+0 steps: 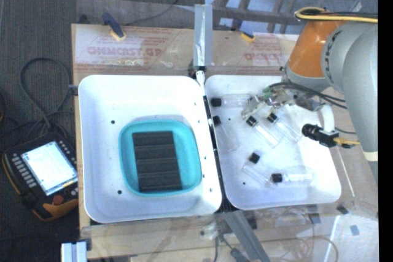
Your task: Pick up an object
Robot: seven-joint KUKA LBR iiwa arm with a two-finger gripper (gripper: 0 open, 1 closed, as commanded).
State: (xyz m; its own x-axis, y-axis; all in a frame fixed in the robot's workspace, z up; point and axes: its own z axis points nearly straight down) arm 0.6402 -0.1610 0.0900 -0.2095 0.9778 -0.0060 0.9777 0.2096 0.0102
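Teal tray (161, 159): left bin (98, 107) | board lettering (123, 51): mirrored, unreadable | hand (263, 101): grip perhaps indiscernible

Left bin (92, 132): one teal tray (160, 157) with dark ribbed insert. Right bin (325, 184): several clear, black-capped vials (288, 178), scattered. The end effector (270, 101) is positioned over the right bin's upper part. Pendant (43, 176) beside the bench (141, 49).

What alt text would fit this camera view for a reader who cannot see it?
A grey robot arm with an orange band reaches from the right over the right bin, which holds several small clear vials with black caps. The left bin holds a teal tray with a dark ribbed insert.
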